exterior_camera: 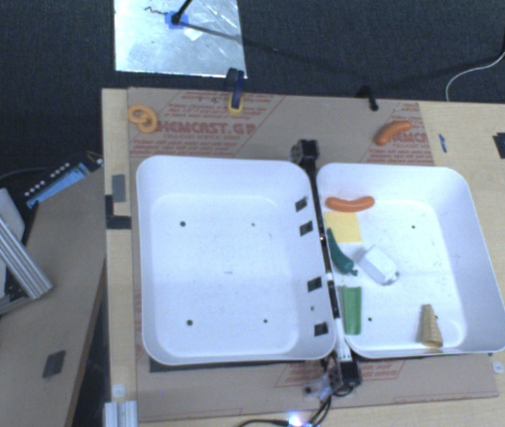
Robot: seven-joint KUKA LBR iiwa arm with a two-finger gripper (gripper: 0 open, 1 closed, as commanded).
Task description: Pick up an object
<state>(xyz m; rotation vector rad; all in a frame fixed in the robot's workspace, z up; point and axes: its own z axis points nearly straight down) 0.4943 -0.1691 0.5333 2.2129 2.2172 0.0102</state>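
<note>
Dark carpet surrounded tabletop (pixel 501 123). Left bin (pixel 226 256) bare; right bin (pixel 466 238) held sausage (pixel 349 204), yellow block (pixel 347 229), green stick (pixel 351 309), cone (pixel 429 326), white piece (pixel 378 264). Jaws' state: could not tell. Risk: items crowded against divider wall, so jaws could clip rim or snag neighbour.

Red print on the brown board (pixel 261 118) under the bins, above the left bin (pixel 226 261), reads roughly "HEMCAST"; the smaller lines there are illegible.
</note>
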